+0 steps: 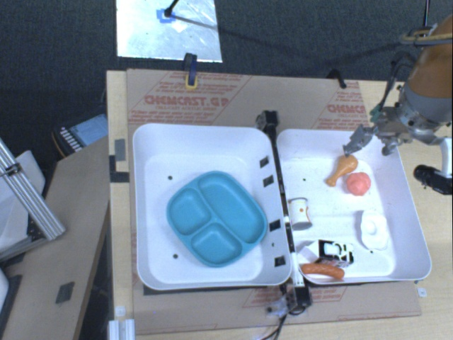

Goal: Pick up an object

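My gripper (373, 143) hangs over the far right part of the right bin (407, 190), its two fingers spread open with nothing between them. Just below and left of it lies an orange drumstick toy (342, 169). A pink ball-like toy (358, 183) rests beside the drumstick. Further forward in the same bin are a small white cup with an orange band (300, 212), a white fried-egg toy (373, 231), a black and white piece (335, 250) and an orange sausage (322, 269).
The left bin (152, 154) holds a blue divided plate (216, 218). A black divider strip (277, 190) runs between the bins. Both bins sit on a cardboard sheet (212, 94). A metal plate (168, 21) lies at the back.
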